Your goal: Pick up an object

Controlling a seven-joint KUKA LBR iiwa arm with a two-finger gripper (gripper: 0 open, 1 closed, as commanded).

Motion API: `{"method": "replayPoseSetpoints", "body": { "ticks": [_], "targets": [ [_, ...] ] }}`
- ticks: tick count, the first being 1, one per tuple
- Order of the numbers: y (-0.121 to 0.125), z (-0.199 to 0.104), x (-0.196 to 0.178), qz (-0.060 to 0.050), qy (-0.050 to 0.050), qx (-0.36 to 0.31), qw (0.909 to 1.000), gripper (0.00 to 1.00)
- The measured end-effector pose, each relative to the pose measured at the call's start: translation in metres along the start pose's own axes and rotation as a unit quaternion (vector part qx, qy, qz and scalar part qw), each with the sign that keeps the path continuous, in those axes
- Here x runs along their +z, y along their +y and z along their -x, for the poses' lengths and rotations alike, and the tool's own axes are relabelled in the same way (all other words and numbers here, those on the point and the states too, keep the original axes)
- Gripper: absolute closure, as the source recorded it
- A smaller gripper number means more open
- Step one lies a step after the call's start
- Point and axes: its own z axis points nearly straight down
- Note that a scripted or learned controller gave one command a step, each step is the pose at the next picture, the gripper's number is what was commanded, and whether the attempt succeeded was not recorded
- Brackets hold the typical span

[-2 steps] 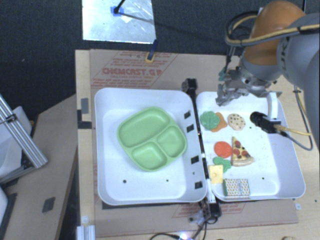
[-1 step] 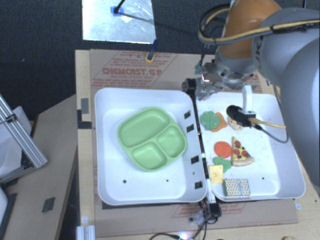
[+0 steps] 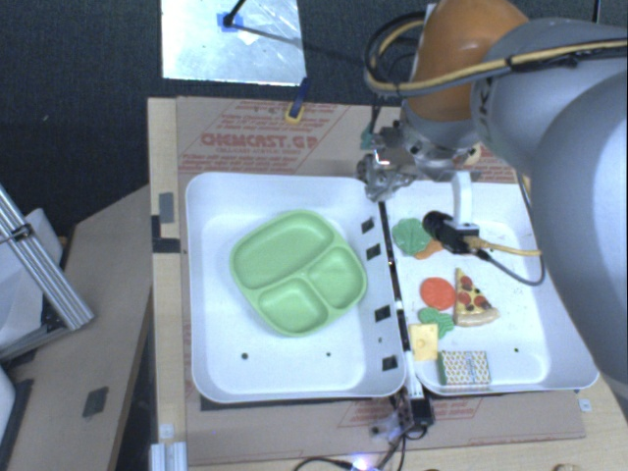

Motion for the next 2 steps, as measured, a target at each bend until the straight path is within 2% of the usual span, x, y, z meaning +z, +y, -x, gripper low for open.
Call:
{"method": "replayPoseSetpoints", "body": {
  "ticks": [1, 2],
  "targets": [
    [0.005, 0.014, -0.011, 0.001, 0.0, 0.003, 1.0, 1.0],
    [0.008, 0.001, 0.004, 0.0, -0.001, 0.001, 1.0, 1.0]
  ]
}}
